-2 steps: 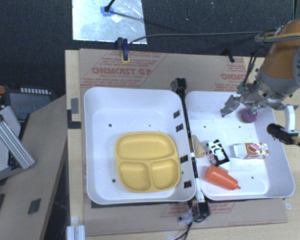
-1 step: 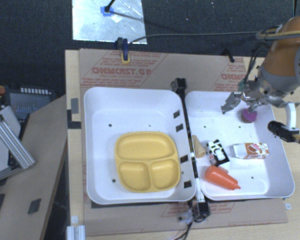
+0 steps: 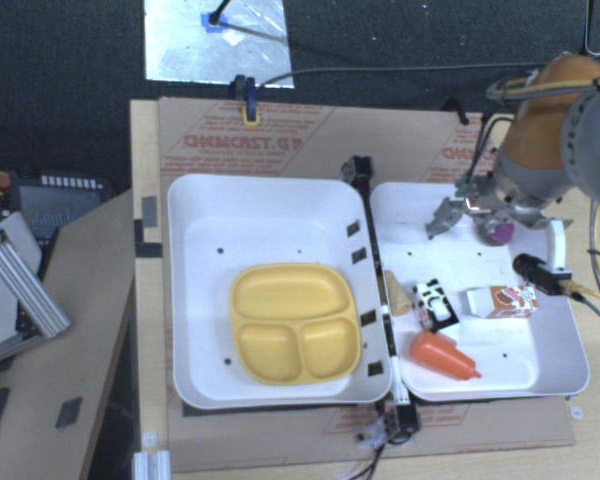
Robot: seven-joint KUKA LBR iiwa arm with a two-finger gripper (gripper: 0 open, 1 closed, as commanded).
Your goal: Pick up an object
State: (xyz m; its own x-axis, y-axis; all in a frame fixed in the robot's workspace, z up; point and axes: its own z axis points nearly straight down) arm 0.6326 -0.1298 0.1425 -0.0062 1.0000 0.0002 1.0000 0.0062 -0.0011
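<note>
**My pincer over the far end of the right bin**

My pincer [image 3: 448, 218] hangs over the far part of the right bin [image 3: 578, 366], a little left of that bin's middle, above bare white floor. From this slant I cannot tell whether it is wide or narrow. My arm [image 3: 552, 133] comes in from the right, its orange band at the far right corner of the bin.

Everything there is to pick lies in this right bin. A small purple thing [image 3: 499, 233] sits just to the right of my pincer, partly hidden under my wrist. Nearer the front, a little black-and-white object [image 3: 435, 305] lies close to the divider between the bins. A small orange-and-white carton [image 3: 500, 301] lies on its side just to the right of it. An orange cone-shaped piece [image 3: 442, 356] lies nearest the front edge, its tip pointing right. A tan piece [image 3: 397, 293] rests against the left wall, beside the black-and-white object.

The left bin [image 3: 200, 218] holds a yellow divided tray [image 3: 295, 320], set toward its near right part, well apart from my pincer.
</note>
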